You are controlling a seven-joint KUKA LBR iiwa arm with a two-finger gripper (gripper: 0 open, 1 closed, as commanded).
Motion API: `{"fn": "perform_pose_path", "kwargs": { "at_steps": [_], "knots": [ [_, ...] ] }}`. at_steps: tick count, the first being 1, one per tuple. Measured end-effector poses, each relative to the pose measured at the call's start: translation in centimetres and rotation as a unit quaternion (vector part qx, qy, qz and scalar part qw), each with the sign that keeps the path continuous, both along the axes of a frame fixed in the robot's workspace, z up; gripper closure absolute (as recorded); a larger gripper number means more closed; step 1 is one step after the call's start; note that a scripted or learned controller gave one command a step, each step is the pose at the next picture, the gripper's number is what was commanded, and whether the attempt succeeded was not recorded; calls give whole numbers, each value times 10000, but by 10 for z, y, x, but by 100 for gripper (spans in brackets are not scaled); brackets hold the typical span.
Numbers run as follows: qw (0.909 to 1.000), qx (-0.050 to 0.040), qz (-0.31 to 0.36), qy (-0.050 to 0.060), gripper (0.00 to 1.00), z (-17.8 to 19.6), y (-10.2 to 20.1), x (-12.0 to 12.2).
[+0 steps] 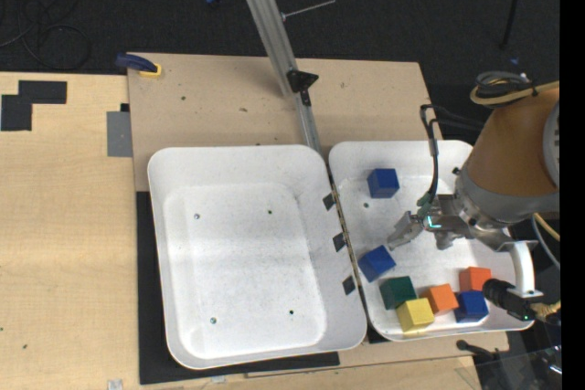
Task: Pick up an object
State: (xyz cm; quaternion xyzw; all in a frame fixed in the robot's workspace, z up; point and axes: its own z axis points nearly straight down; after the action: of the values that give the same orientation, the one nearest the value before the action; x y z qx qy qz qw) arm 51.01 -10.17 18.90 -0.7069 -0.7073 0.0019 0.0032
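Nearest the camera lay the yellow cube (416, 313); my gripper (413, 228) hung open and empty over the right bin (352, 162), approach step, needing descent onto the blue cube (377, 262) just below-left.

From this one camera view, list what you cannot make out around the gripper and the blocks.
- Gripper: too small and blurred to tell open from shut.
- Right bin: its right part is covered by the arm.
- Red block: partly hidden behind the orange block and a blue block.
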Motion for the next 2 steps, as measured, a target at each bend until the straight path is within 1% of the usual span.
{"fn": "perform_pose_path", "kwargs": {
  "at_steps": [1,2],
  "knots": [
    [10000,-4,-25,-21,0,1,-2,1],
    [10000,2,-13,8,0,-44,4,3]
  ]
}}
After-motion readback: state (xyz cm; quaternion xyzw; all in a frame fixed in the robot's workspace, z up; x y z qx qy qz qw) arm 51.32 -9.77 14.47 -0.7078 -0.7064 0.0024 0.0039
